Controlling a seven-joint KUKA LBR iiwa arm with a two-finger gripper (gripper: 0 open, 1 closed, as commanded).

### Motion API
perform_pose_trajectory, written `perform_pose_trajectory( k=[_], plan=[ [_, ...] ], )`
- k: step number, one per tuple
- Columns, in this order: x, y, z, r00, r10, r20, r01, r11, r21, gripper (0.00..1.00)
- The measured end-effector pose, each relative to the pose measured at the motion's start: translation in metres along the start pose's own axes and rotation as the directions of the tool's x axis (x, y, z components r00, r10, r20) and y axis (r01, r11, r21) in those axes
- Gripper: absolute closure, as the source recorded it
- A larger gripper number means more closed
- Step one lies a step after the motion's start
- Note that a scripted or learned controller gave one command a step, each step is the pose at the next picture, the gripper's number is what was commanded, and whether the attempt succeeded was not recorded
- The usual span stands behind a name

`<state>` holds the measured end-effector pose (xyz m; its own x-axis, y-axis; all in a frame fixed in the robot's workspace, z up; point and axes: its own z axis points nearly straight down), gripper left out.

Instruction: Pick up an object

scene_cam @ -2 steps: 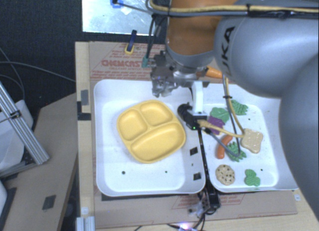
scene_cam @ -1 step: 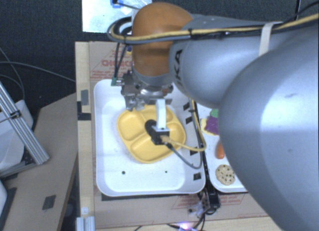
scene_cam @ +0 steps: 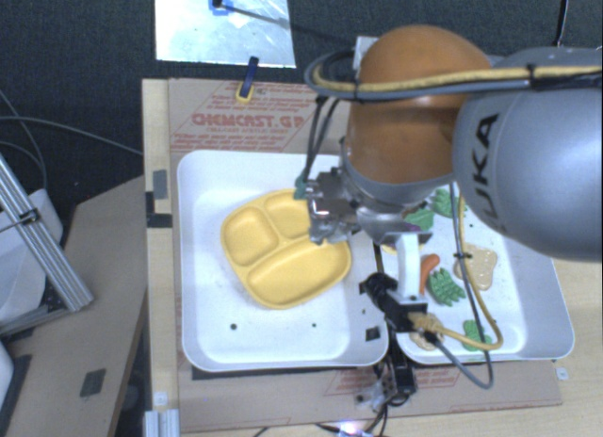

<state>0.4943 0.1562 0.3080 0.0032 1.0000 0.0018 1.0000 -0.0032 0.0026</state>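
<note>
Tool position is read just above the right edge of the yellow divided plate, beneath the orange band of the arm, at the boundary between the two bins. Whether the tool is released or clenched cannot be told, since it is largely masked by the wrist and its cabling. The plate lies flat in the left bin, toward that bin's right side, with its compartments facing up; no part of it is seen to be lifted. In the right bin, small items are scattered: green tree-shaped pieces, an orange carrot-like piece and a pale beige piece, partly hidden by the arm and by a yellow cable. The plate is judged to be light, stiff, moulded plastic with a smooth, rather slippery surface and a thin raised rim. A hold on the rim at the right edge, with one finger inside and one outside, is judged most promising; a pinch on one of the inner dividing ridges would serve as an alternative. Because the plate is wide and would be held at one edge, tilting or slipping under its own weight is to be expected, so a firm grip and a slow lift are advised.
</note>
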Motion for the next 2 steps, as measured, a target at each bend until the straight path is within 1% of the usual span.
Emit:
perform_pose_trajectory(
  k=[1,2],
  plan=[
    [-0.06,-0.008,0.023,1.0,0.001,0.003,-0.001,1.0,0.004,1.0],
    [-0.08,0.053,0.076,1.0,-0.001,0.004,0.001,1.0,0.004,1.0]
  ],
)
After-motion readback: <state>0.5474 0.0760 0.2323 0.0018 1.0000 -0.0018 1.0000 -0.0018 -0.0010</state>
